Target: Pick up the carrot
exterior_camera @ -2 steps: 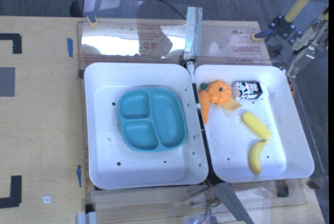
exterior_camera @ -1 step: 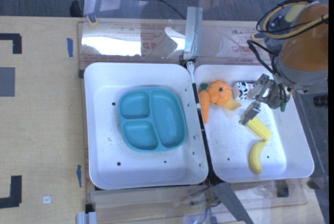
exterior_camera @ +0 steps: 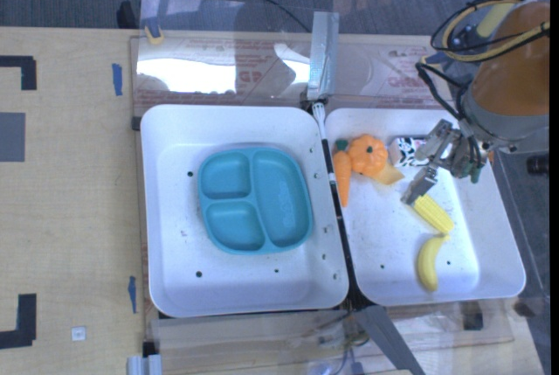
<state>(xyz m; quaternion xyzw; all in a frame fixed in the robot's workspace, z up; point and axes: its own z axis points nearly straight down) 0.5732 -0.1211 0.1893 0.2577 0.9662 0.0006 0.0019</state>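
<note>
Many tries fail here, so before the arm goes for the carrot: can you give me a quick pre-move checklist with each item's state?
1. Carrot in view, right bin, by its left wall: ok.
2. Gripper over the carrot: not ok, it sits to the right, above the corn.
3. Carrot free of neighbours: not ok, pumpkin touches it.
4. Fingers open: cannot tell.
5. Gripper holding nothing: cannot tell.

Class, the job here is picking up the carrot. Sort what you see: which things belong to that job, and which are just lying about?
Belongs to the job:
- carrot, at the right bin's left edge
- gripper, above the right bin

Just lying about:
- orange pumpkin-like toy, beside the carrot
- corn cob
- banana
- black-and-white item
- blue divided plate, in the left bin
</note>
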